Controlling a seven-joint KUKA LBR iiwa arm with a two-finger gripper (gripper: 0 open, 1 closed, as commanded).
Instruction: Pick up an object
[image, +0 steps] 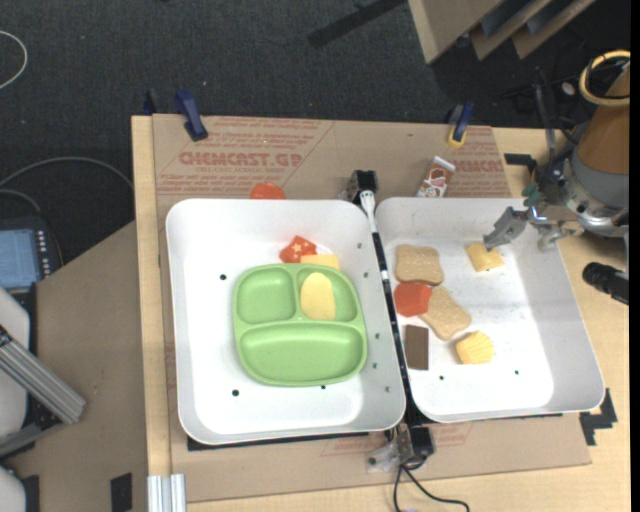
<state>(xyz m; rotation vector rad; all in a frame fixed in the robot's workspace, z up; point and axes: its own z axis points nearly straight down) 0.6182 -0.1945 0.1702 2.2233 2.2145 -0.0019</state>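
Cheese cube (486, 259): in the right bin (560, 330), far part, just past the bread slice (418, 264).
Gripper (500, 233): just above the cube, slightly right; grip state I cannot tell.
Bearing: cube lies down-left of the fingers, a short drop.

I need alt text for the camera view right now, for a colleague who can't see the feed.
The arm's end effector hovers at the right bin's far right, just above a small yellow cheese wedge. That bin also holds two toast slices, a red disc, a brown bar and a yellow piece. The left bin holds a green divided plate carrying a yellow item.
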